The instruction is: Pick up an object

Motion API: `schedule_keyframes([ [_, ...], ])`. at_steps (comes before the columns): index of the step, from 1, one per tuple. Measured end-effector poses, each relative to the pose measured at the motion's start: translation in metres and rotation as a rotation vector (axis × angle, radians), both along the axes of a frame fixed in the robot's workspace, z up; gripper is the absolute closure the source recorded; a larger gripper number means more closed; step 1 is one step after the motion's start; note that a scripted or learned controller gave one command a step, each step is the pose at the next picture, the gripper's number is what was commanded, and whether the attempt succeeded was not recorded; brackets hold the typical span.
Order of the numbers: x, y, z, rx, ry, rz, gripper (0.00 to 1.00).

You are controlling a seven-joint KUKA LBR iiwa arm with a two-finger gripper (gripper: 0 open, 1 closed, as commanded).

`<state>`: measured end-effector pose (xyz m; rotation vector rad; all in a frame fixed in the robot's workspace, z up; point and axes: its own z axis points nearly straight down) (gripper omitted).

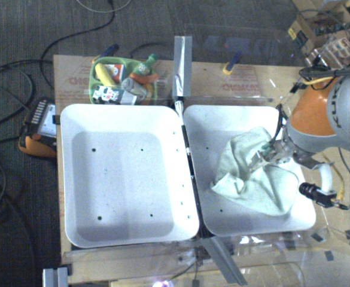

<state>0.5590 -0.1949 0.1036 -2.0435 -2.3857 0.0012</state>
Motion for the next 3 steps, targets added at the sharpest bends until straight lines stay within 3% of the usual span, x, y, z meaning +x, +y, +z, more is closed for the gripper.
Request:
schedule_keyframes([
  [1, -0.012, 0.058, -0.001, 0.002, 0.003, 0.053, 1.0],
  [2, 0.027, 0.087, 0.095, -0.002, 0.003, -0.032, 1.0],
  [3, 0.027, 0.086, 0.095, -0.003, 0.003, -0.032, 0.0],
])
